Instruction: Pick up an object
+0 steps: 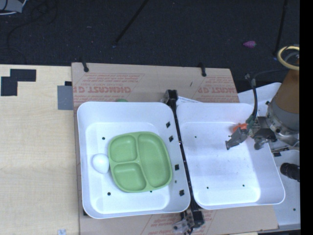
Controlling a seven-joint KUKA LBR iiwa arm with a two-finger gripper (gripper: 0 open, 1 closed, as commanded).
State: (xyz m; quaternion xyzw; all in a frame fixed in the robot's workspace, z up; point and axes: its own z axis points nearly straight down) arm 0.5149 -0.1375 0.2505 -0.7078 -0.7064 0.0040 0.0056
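A pale green divided plate (140,161) with three compartments lies in the left bin (88,131), a small white ball (100,163) touching its left rim. The right bin (220,185) has a bare floor with open room. The arm (288,97) reaches over that bin's right wall, the gripper (237,140) low near the upper right; whether its jaws are apart or together cannot be told.

1. The cardboard sheet (146,84) under the two bins bears red printed lettering along its far edge, seen upside down and mirrored; the letters are too blurred to make out with certainty.
2. More red print shows on the cardboard's near edge, equally unreadable.
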